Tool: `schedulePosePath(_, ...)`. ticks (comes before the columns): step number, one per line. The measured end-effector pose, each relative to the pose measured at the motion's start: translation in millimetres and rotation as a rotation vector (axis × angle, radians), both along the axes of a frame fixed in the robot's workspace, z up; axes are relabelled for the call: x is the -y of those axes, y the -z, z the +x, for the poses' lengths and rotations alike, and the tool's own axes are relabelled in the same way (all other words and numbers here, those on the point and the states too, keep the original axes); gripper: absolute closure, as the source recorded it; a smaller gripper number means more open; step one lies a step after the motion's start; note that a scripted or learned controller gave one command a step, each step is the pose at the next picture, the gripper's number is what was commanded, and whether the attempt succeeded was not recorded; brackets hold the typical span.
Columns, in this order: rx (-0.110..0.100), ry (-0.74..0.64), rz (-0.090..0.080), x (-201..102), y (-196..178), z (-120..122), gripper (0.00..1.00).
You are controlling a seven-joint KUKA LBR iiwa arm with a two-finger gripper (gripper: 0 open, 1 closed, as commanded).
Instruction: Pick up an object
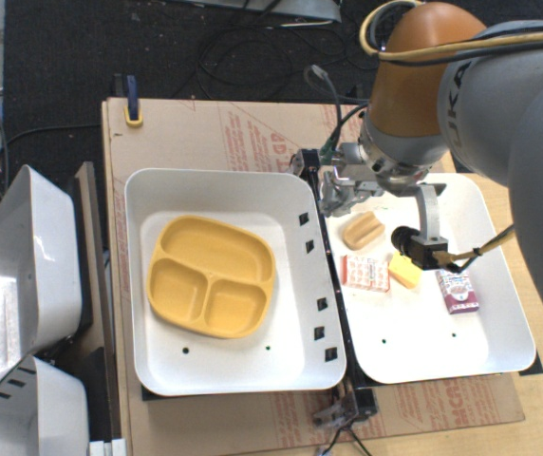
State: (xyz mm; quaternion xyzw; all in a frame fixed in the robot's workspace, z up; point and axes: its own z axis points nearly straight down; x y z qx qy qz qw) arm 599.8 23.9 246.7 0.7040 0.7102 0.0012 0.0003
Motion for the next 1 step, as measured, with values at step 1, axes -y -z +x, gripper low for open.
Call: schedulePosePath(1,-0.001,0.0,-0.001,-46.6,17.7,25.1,1.0)
